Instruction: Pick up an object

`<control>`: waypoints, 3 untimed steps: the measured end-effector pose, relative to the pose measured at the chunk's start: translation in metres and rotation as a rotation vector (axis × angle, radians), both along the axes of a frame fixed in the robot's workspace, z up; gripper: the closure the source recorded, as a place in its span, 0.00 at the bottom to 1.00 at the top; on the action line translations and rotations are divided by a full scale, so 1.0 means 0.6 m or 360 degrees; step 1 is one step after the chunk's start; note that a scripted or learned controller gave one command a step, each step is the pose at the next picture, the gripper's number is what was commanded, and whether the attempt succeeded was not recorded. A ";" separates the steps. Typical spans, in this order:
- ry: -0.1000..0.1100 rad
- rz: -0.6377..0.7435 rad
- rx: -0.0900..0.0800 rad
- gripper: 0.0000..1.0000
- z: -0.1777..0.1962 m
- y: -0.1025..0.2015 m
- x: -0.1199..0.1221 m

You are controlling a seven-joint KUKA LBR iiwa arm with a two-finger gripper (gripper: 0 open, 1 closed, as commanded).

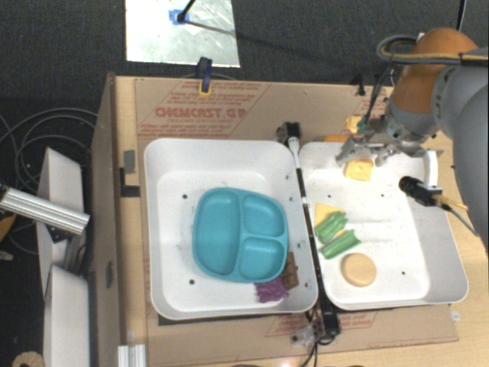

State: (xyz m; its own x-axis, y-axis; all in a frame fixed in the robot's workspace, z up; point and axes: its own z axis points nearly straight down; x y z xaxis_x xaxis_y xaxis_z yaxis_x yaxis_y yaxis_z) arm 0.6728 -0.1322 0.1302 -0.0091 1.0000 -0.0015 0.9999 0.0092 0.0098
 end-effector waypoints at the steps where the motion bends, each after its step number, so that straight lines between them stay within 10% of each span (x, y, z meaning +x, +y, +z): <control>1: 0.0014 -0.0014 0.0000 0.00 -0.079 -0.032 -0.007; 2: 0.0035 -0.0010 -0.0001 1.00 -0.060 -0.034 -0.011; 3: 0.0003 -0.0022 -0.0005 1.00 0.094 -0.128 -0.072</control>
State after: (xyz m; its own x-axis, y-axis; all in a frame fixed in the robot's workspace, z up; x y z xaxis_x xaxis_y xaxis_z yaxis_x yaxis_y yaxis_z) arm 0.6293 -0.2091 0.1864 0.0045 1.0000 -0.0048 1.0000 -0.0044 0.0076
